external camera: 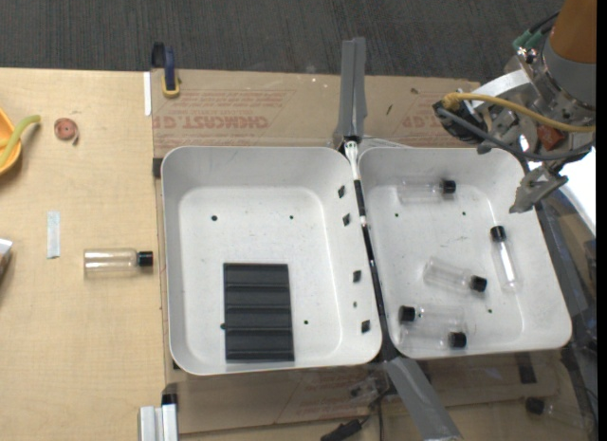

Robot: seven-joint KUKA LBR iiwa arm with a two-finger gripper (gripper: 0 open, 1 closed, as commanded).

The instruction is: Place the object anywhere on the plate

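A black ribbed plate lies flat in the front part of the left bin. The right bin holds several clear vials with black caps: one near the back, one by the right wall, one in the middle, and others at the front. My gripper hangs over the right bin's back right corner, above the rim and apart from every vial. Nothing shows in it.
Another clear vial lies on the wooden bench left of the bins. A yellow-orange item, a small red disc and a white strip sit at the far left. A grey metal bar stands between the bins at the back.
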